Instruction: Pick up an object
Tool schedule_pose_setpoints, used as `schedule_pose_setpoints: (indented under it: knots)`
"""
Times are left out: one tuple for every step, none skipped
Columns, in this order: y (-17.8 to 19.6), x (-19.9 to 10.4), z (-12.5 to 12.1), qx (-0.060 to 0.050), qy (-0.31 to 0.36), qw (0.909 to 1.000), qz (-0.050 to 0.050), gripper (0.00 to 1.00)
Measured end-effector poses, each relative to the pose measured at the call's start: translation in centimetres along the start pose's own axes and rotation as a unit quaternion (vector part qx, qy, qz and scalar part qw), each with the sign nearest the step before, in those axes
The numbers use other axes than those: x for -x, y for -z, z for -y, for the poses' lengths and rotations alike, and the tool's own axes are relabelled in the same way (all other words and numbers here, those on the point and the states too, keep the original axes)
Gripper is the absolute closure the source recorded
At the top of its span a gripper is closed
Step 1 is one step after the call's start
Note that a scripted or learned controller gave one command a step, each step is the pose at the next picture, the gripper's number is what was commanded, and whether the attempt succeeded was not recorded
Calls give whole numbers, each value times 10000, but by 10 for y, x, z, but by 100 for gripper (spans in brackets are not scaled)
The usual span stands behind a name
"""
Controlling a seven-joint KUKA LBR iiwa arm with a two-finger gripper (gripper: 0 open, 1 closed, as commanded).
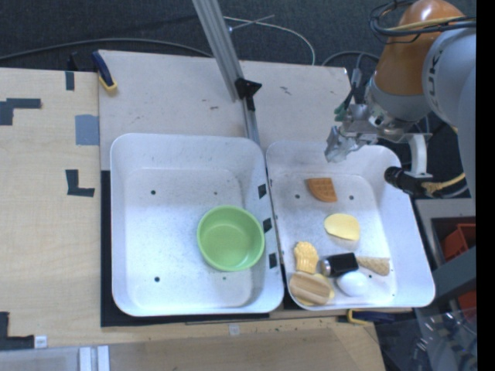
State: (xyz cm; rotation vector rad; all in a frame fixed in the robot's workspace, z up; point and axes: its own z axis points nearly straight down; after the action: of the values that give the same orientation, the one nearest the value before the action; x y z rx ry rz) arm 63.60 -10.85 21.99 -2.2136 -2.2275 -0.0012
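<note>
My gripper (337, 150) hangs over the far edge of the right bin (406, 215), up and to the right of an orange-brown bread slice (322, 189). Nothing shows between its fingers. Below the slice lie a pale yellow chip-shaped piece (342, 226), a yellow corn piece (305, 256), a black-and-silver cylinder (337, 265), a tan wedge (374, 266), a white egg-like object (354, 284) and a tan bread roll (311, 288). A green bowl (230, 238) sits in the left bin (139, 207).
A grey metal post (220, 37) slants up from the bins' shared far edge. Cables (271, 29) lie on the dark floor behind the bench. A yellow-and-blue clamp (104, 72) rests at the board's far left corner.
</note>
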Motion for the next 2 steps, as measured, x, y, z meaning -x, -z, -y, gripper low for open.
schedule_pose_setpoints:
  knots:
    - [-8,-55,-2,-11,2,10000,-2,100]
    - [-15,-107,-13,-8,-19,10000,8,100]
